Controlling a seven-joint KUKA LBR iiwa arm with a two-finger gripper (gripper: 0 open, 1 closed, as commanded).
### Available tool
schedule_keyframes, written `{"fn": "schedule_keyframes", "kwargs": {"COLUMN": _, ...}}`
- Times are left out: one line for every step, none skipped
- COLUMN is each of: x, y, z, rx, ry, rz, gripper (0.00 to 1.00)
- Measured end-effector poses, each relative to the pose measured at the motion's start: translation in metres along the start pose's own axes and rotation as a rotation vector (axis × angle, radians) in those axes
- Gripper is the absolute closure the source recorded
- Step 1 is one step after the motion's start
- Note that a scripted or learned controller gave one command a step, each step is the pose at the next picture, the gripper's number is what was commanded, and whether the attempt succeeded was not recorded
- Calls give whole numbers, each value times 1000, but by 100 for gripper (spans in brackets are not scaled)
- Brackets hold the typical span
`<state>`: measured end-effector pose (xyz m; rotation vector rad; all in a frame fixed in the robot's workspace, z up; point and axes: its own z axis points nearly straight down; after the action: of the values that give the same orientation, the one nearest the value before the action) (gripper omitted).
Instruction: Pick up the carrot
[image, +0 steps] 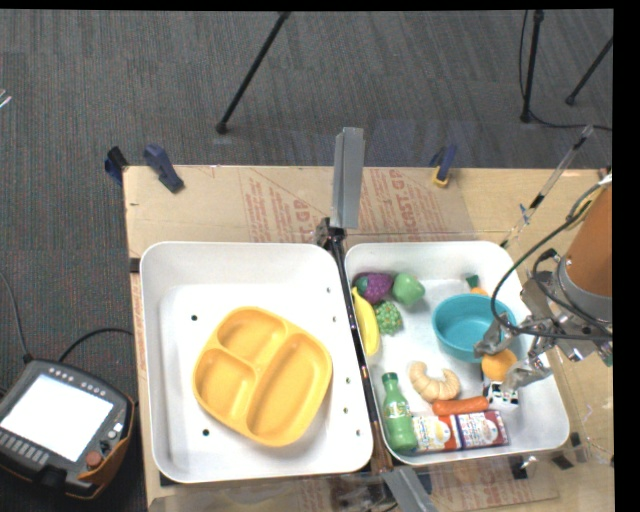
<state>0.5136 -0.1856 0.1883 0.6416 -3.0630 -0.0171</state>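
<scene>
Pincer (512, 372) above right bin (548, 420), near carrot (461, 406).

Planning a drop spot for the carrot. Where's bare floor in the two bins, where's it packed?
Left bin: bare strip all around the yellow divided plate, widest along the far and left walls. Right bin: open patch along the far wall, beyond the green pepper and teal bowl. Packed at its near end: carrot, croissant, green bottle, red carton, with the gripper over them.
</scene>
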Motion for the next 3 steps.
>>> {"fn": "schedule_keyframes", "kwargs": {"x": 15, "y": -21, "z": -36, "rx": 13, "ry": -11, "rz": -185, "gripper": 100}}
{"fn": "schedule_keyframes", "kwargs": {"x": -2, "y": 71, "z": 0, "rx": 7, "ry": -7, "rz": -298, "gripper": 100}}
{"fn": "schedule_keyframes", "kwargs": {"x": 8, "y": 45, "z": 47, "rx": 9, "ry": -4, "rz": -578, "gripper": 100}}
